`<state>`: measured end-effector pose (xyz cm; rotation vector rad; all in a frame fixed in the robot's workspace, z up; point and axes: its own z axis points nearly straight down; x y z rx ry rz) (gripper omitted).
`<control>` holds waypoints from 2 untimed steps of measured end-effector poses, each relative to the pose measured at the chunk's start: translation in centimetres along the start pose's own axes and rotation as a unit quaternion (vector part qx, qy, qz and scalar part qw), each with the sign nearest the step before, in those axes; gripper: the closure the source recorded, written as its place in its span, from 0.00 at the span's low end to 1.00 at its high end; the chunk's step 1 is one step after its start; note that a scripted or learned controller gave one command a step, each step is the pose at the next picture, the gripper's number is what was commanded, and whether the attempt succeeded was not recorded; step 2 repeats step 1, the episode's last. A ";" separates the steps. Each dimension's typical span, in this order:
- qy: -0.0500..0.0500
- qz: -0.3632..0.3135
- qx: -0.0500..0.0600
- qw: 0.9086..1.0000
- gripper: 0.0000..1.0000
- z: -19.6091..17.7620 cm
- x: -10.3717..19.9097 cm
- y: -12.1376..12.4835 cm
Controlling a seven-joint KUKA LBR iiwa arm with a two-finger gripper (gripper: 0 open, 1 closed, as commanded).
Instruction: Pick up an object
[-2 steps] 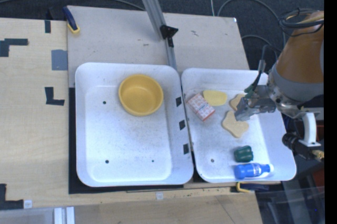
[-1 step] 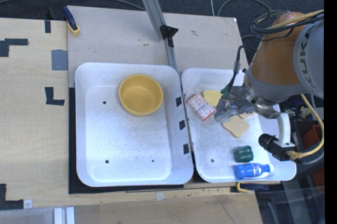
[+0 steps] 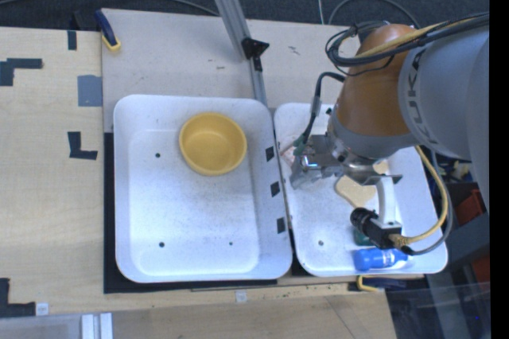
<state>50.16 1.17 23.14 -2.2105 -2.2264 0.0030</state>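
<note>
Pale wooden bench (image 3: 48,194) seen from above at a slant, bearing two shallow white bins side by side. In the left bin (image 3: 191,250) a yellow bowl (image 3: 212,142) stands upright and alone, toward the far side. Over the right bin (image 3: 326,246) the grey and orange arm (image 3: 382,99) is reached in, with the gripper (image 3: 306,169) held low near that bin's left wall; whether it is open or closed cannot be told, and nothing is seen held in it.

Just beside the gripper, partly hidden under the wrist, a tan piece (image 3: 352,190) lies flat on the bin floor; a small blue object (image 3: 372,259) lies against the near wall of the same bin.

The bowl is judged light, stiff and smooth, probably plastic. It would best be taken at the rim, with the wall pinched from inside and outside; a loose pinch could let it slip or tip. The tan piece looks thin and flat, so little edge is offered for a grip. The blue object looks rounded and may roll when touched; the wall beside it leaves little room on that side.
</note>
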 end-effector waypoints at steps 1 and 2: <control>0.000 0.000 -0.001 1.000 1.00 -0.6 5.1 -0.7; 0.000 0.000 -0.001 1.000 1.00 -0.6 5.1 -0.7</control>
